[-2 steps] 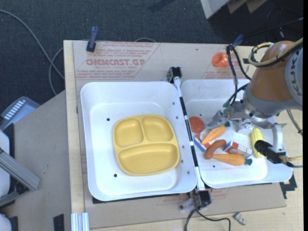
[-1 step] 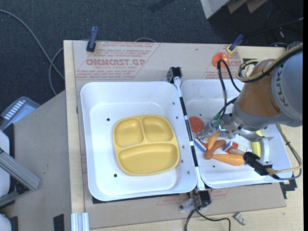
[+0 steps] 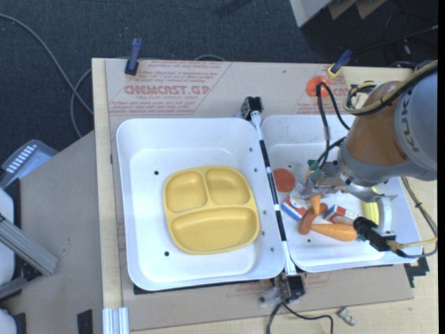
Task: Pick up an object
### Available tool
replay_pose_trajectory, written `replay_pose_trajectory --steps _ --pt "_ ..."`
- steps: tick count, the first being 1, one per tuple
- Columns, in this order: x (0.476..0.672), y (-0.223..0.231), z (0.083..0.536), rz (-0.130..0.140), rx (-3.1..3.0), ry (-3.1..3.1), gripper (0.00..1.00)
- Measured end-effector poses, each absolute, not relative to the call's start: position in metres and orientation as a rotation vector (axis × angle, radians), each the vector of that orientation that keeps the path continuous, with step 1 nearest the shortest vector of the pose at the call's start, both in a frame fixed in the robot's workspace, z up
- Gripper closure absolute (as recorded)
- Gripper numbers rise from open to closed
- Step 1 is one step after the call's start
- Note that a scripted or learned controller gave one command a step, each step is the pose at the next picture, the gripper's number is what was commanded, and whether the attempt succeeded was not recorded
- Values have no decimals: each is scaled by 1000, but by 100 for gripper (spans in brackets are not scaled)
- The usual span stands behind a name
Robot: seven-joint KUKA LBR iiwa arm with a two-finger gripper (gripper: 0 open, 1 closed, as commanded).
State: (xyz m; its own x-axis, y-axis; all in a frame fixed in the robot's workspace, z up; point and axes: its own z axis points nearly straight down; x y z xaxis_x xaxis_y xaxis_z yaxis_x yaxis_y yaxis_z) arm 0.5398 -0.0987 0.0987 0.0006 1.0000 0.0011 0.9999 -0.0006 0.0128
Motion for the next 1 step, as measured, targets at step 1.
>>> replay_pose_trajectory --steps 1 --pt "517 -19 185 1 2221 2223 100"
